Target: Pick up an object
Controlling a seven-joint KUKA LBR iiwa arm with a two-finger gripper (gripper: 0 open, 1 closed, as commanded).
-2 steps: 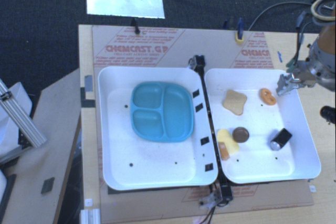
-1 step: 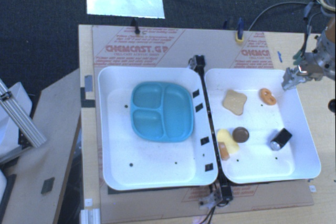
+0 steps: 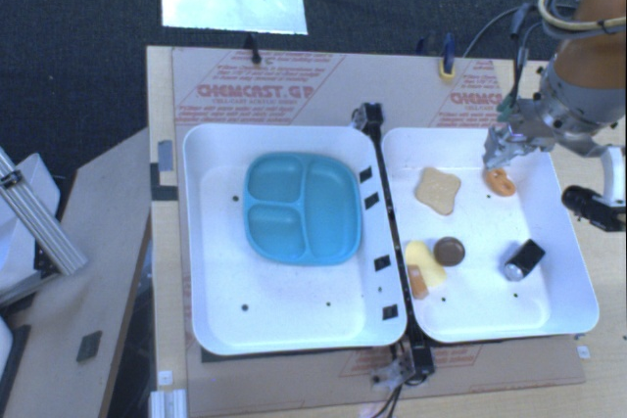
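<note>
Two white bins are seen side by side on the bench, with the gripper (image 3: 502,155) lowered into the right bin (image 3: 568,308).

A blue divided plate (image 3: 299,209) is held in the left bin (image 3: 211,240). In the right bin, an orange piece (image 3: 502,182) lies by the far rim, just under the gripper; whether it is gripped, or how far the gripper is open, cannot be told. A tan slice (image 3: 437,190) lies near the far left, a brown disc (image 3: 450,252) and yellow piece (image 3: 421,261) against the left wall, a black block (image 3: 524,259) toward the near right. Open floor is left in the centre and along the near rim.
</note>
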